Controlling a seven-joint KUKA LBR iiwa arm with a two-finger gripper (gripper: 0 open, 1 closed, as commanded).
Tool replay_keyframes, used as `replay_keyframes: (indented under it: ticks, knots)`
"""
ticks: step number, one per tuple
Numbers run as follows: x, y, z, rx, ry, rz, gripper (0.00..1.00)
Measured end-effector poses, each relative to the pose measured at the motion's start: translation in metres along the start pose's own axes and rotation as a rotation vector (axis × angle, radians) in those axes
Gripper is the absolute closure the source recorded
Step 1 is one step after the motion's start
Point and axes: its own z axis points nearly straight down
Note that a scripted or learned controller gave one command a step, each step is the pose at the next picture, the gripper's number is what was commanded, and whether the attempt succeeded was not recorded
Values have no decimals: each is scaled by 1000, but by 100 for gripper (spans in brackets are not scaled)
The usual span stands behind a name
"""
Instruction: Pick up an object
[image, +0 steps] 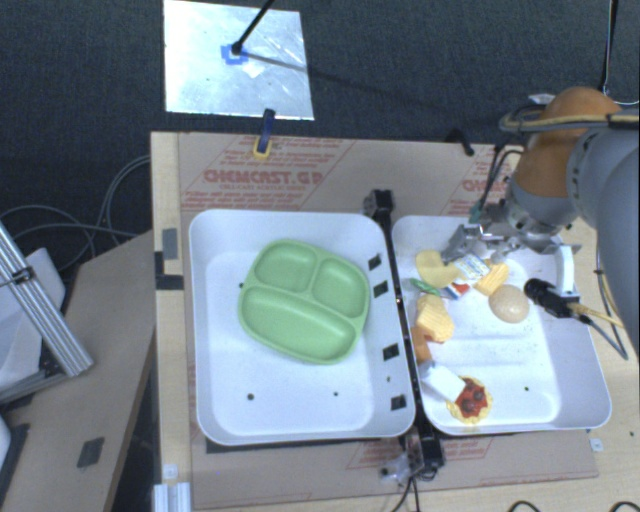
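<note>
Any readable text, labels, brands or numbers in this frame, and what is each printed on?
"CHEMCAST GP", red print on the brown board behind the left bin.
More red print of the same kind on the board near the arm: cut off, unreadable.
Small packet in the right bin: markings too small to read.

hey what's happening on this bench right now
A grey robot arm reaches in from the right, its pincer low over the right bin, above a small pile of toy food. Whether it grips anything is unclear. The left bin holds a green divided plate, untouched.
</note>
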Motion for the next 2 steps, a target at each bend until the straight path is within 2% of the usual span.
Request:
replay_keyframes:
  ticks: [1,2]
  knots:
    - [1,3,24,-10,0,-2,0]
    - [1,3,13,-10,-1,-3,100]
